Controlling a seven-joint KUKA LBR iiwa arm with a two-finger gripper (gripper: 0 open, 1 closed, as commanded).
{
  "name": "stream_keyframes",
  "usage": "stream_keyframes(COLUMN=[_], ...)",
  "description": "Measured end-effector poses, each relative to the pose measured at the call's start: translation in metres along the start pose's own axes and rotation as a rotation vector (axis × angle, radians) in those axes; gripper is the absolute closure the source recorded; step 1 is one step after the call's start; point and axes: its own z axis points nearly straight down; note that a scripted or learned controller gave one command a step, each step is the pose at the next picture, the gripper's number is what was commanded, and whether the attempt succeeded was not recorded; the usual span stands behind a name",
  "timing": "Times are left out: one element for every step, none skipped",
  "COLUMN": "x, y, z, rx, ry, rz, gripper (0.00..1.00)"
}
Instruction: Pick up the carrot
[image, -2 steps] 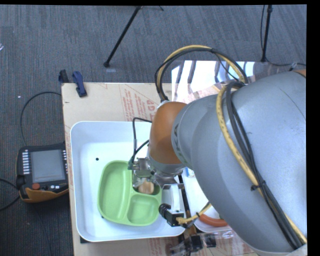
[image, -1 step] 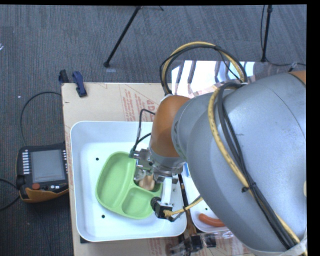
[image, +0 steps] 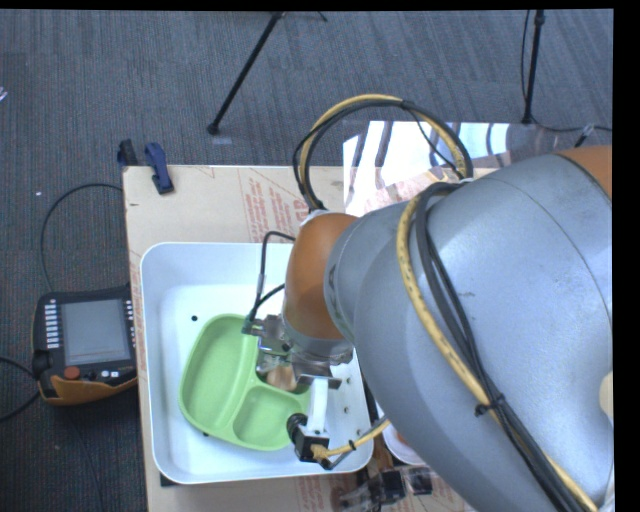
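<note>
My gripper (image: 284, 374) hangs over the right side of a green divided plate (image: 222, 378), which lies in the left white bin (image: 152, 340). The wrist with its orange band (image: 312, 280) points straight down and covers what lies beneath it. A small brownish patch shows at the gripper's tip against the plate; I cannot tell what it is. The grey arm (image: 490, 330) covers the right half of the view and the other bin.
A black cable and a small fitting (image: 305, 440) hang from the wrist over the bin's front right corner. The bench top (image: 230, 205) carries a blue clamp (image: 157, 166) at its far left corner. On the floor to the left lies a teach pendant (image: 88, 342).
</note>
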Motion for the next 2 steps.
stream_keyframes(x=[-0.015, 0.027], y=[-0.038, -0.059], z=[-0.002, -0.053], rx=[0.003, 0.039], ry=[0.015, -0.005], rz=[0.486, 0.412], gripper=[1.0, 1.0])
